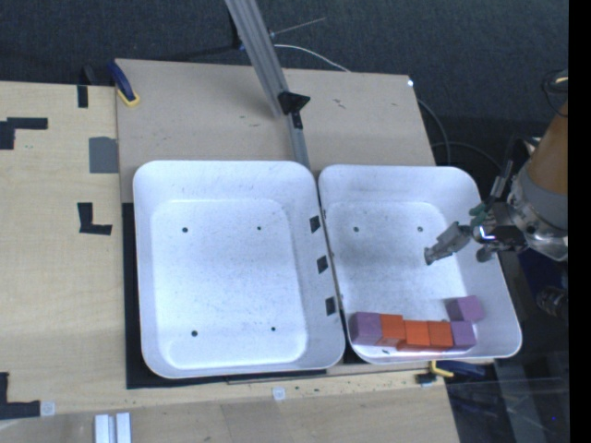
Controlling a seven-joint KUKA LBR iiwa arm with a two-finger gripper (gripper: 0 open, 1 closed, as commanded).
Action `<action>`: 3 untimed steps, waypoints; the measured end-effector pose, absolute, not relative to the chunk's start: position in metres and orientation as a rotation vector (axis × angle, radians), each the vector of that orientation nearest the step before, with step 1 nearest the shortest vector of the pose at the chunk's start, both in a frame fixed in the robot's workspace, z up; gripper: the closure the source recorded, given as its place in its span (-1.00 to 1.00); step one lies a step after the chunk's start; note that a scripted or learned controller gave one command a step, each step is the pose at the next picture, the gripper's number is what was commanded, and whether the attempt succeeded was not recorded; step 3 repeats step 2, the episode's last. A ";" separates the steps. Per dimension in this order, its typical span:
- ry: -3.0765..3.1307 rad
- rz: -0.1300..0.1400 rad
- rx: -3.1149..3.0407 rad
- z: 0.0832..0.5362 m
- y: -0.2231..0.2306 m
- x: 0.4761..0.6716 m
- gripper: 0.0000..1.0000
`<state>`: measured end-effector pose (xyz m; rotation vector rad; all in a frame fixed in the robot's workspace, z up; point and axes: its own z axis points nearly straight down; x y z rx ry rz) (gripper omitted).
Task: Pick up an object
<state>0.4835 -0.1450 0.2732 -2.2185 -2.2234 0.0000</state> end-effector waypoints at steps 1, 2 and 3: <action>-2.217 0.008 -2.215 0.145 -0.139 0.509 -1.00; -2.232 -0.006 -2.209 0.194 -0.046 0.517 -1.00; -2.232 -0.006 -2.209 0.194 -0.046 0.517 -1.00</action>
